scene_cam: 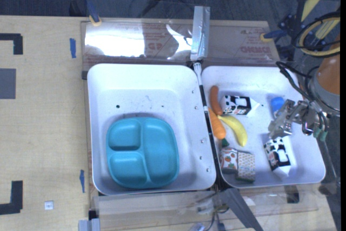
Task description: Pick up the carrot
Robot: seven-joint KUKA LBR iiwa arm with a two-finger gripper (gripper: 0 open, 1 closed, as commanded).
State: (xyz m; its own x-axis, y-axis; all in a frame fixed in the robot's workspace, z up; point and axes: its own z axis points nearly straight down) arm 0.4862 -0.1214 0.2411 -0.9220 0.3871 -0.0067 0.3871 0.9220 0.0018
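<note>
Nearest the camera, at the right bin's [313,173] front edge, a patterned box [238,163] lies well left of a black-and-white carton [278,152]. Just behind the carton, the gripper [285,119] hangs low over the bin's right half, wrist reaching in from the right; whether it is released or clenched I cannot tell. Farther left, the carrot [217,126] lies against the bin's left wall, touching a banana [235,128], a sausage [214,99] beyond it. By my judgement the pick has not begun: the approach, grasp and lift remain.
</note>
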